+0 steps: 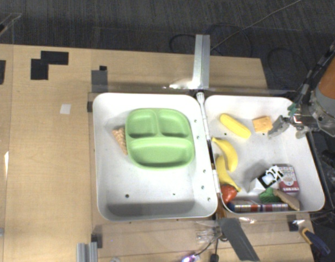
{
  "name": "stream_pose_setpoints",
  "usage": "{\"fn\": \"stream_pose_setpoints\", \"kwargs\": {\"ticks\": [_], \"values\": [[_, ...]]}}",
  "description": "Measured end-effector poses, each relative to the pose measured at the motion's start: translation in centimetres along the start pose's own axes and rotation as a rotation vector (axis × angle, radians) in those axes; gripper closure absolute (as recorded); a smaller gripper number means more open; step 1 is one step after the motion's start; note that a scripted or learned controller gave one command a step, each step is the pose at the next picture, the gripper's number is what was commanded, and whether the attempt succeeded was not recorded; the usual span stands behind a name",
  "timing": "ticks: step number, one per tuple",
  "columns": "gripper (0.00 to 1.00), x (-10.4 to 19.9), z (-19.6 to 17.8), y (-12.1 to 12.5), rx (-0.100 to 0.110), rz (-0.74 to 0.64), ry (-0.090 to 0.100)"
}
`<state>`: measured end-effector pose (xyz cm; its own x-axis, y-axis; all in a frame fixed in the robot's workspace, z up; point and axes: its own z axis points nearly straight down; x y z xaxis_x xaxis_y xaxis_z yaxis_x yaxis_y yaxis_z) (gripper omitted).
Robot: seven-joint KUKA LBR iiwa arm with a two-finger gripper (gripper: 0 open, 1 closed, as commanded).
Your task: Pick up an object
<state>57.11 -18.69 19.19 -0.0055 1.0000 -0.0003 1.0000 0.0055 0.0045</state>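
Observation:
My gripper point(288, 129) hangs over the upper right part of the right bin point(315, 162), coming in from the right edge. Its two fingers point(276, 126) stand apart, open, with bare bin floor between them. An orange cube point(261, 124) lies just left of the fingers, apart from them. A short yellow piece point(234, 126) lies further left. A curved banana point(226, 161) runs along the bin's left wall, ending by a red fruit point(229, 192). A red box point(288, 179), a black-and-white object point(269, 176) and a green item point(268, 195) cluster at the front right.
The left bin point(110, 190) holds a green divided plate point(158, 137) with a tan cracker-like piece point(120, 140) tucked at its left edge. A dark marker point(255, 206) lies along the right bin's front wall. A metal post point(202, 61) stands behind the bins.

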Motion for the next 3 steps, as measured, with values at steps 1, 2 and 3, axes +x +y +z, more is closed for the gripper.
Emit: {"fn": "stream_pose_setpoints", "kwargs": {"ticks": [1, 2, 3], "values": [[0.00, 3.6, 9.3, 6.1, -0.007, -0.076, -0.003], [0.00, 2.5, 9.9, 9.0, -0.015, 0.022, -0.001], [0.00, -1.7, 10.3, 7.6, -0.005, -0.021, -0.003]]}}
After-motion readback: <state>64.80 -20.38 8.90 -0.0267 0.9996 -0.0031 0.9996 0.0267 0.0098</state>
